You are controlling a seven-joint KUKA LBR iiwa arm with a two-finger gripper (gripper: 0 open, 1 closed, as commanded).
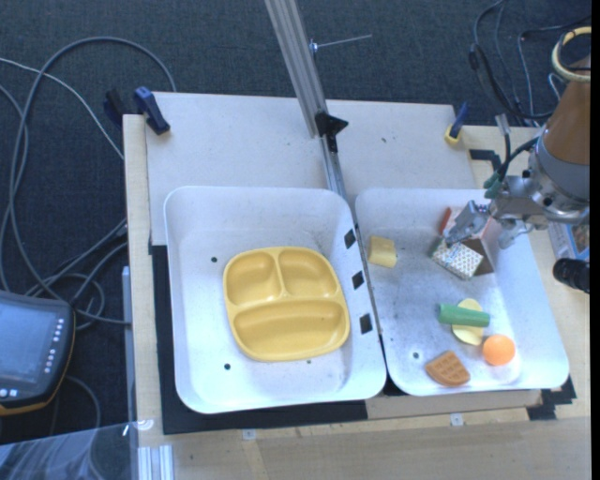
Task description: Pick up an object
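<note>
A robotics lab, plainly; plywood bench [281, 141] clamped at its corners with blue clamps [150, 108]; loose cables [56, 187] trailing over dark carpet [75, 28]; teach pendant [28, 352] lying at the left; aluminium camera mast [298, 66] bolted upright.

Arm [567, 141] at right, pincer [489, 228] lowered

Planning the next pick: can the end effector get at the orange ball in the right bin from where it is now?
Probably yes. The orange ball lies open from above near the right bin's front rim, apart from the green block and the waffle-like piece. The end effector hovers further back over the speckled block.
</note>
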